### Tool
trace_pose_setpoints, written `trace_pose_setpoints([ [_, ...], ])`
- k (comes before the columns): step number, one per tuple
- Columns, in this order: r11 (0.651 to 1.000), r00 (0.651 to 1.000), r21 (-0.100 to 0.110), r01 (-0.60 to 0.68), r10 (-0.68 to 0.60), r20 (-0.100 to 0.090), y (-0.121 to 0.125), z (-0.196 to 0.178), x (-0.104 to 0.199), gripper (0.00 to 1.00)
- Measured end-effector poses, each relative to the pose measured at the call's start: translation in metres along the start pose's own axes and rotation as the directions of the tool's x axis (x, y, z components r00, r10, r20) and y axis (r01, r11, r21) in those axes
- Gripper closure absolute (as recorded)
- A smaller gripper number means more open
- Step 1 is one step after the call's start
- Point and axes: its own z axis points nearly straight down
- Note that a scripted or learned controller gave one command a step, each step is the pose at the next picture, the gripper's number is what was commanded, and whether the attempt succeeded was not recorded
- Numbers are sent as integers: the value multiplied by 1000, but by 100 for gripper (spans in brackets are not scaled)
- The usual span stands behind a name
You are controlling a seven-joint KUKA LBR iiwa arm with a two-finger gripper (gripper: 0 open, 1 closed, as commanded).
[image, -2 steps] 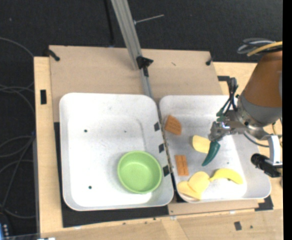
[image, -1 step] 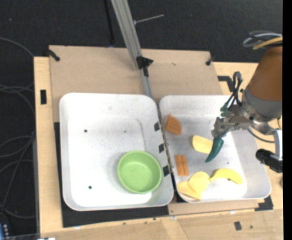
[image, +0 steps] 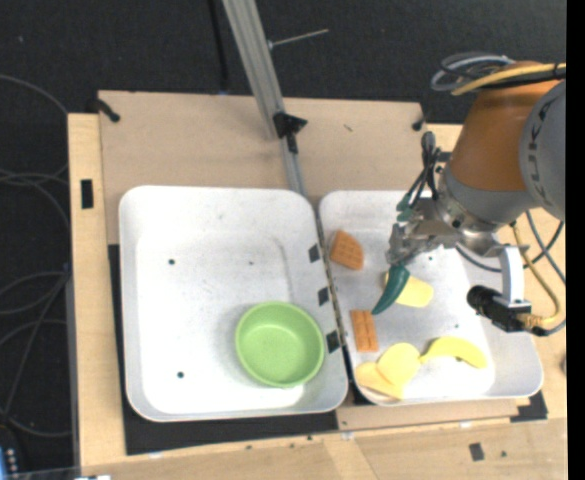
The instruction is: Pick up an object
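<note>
My gripper point(image: 402, 258) hangs over the middle of the right bin point(image: 512, 373), below the grey and orange arm. A curved dark green object point(image: 393, 288), shaped like a small pepper, has its upper end between the fingertips and its tip pointing down-left. The gripper is shut on it. A pale yellow piece point(image: 417, 294) lies right beside the green object. Other items in this bin are an orange block point(image: 347, 251), a second orange block point(image: 363, 330), a yellow banana-like piece point(image: 457, 351) and a yellow lump point(image: 392, 368).
The left bin point(image: 172, 238) holds a light green bowl point(image: 279, 343) near its front right corner. A slanted metal pole point(image: 262, 68) rises behind the bins. A black fitting with cables point(image: 502, 308) sticks out from the arm over the right bin's right side.
</note>
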Motion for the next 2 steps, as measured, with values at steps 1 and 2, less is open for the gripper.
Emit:
trace_pose_setpoints([
  [1,1000,1000,-1,2,-2,-1,28,-1,54,100],
  [2,1000,1000,0,0,0,-1,36,2,102,100],
])
